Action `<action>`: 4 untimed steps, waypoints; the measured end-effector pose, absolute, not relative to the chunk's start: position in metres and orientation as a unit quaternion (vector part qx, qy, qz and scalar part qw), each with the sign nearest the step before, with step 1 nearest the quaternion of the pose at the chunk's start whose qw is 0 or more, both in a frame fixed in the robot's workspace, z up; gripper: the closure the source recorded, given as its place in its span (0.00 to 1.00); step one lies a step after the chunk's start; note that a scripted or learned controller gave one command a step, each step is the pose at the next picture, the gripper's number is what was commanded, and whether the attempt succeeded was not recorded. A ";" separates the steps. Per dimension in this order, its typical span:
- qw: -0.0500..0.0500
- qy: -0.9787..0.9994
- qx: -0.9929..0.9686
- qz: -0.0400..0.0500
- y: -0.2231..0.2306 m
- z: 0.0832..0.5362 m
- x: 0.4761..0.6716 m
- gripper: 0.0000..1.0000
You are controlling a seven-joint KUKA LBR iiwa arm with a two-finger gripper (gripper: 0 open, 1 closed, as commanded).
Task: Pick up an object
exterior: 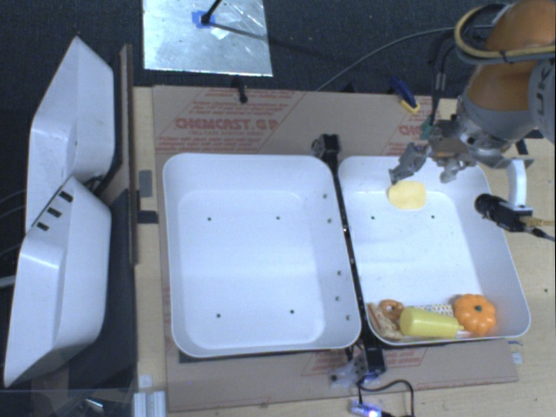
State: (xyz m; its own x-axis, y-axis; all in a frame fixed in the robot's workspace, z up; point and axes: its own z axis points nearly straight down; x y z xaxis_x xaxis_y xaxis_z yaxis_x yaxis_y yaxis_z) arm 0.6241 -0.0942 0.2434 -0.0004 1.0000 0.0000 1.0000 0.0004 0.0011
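Claw (427,164): I see its fingers spread wide, empty, above the yellow disc (407,195).
Disc: far end of right bin (508,285).
Risk: flat disc; I expect fingers sliding over it.

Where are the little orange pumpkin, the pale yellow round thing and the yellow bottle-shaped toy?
small orange pumpkin (474,313), camera view, middle of its ribbed body.
pale yellow round disc (407,195), camera view, centre of its flat top.
yellow bottle-shaped toy (427,323), camera view, middle of its long side.
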 end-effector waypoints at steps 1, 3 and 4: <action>0.002 0.706 0.708 0.001 -0.129 0.264 0.560 0.00; -0.002 0.707 0.707 -0.001 -0.147 0.081 0.526 0.00; 0.001 0.708 0.706 0.001 -0.096 0.125 0.504 0.00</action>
